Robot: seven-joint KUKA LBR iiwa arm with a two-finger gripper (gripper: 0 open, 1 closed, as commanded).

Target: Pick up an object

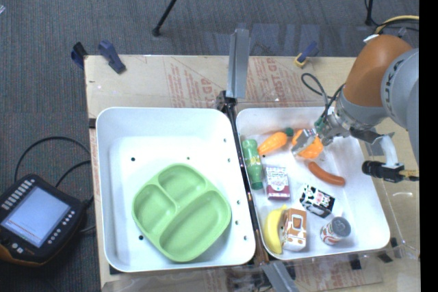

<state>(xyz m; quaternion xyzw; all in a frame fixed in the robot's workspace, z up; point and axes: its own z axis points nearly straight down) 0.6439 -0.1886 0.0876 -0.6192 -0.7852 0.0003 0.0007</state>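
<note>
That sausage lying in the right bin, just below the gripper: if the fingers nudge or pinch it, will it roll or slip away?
Probably somewhat. The sausage looks like a smooth, rounded cylinder lying flat on the bin floor, so a sideways nudge could roll it. Its glossy-looking skin may slip under a pinch across the ends; closing across its narrow width seems safer. It looks small, likely light.

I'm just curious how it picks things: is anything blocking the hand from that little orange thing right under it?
Nothing visible stands between them. The hand is right at the small orange piece in the right bin. The carrot lies close to its left and the sausage just below, crowding the spot without covering it.
</note>
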